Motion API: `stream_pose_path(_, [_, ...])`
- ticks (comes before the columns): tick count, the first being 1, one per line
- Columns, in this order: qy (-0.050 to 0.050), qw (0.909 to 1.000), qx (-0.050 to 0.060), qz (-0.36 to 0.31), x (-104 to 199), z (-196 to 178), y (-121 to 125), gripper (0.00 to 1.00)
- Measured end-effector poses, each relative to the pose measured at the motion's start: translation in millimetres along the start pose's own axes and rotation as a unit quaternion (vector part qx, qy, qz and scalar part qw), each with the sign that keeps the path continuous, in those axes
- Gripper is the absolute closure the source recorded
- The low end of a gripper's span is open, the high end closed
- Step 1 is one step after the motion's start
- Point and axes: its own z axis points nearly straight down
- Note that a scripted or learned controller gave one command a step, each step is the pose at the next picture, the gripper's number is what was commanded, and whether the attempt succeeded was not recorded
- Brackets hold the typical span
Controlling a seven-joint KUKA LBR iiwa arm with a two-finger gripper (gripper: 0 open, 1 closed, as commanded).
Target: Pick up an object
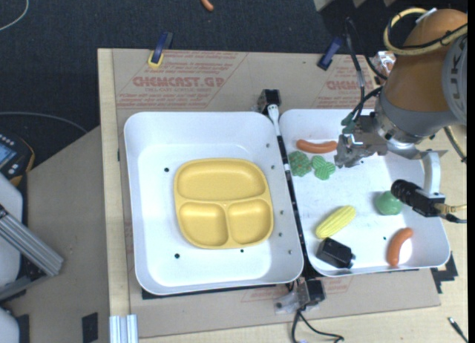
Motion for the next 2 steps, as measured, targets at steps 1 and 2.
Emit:
stream_pose_path(1, [0.0, 1.0, 0.0, 0.0, 6, -3, -1, 1.0])
stream_pose_path(2, [0.0, 1.0, -0.001, 0.001, -5, -17, 3, 1.0])
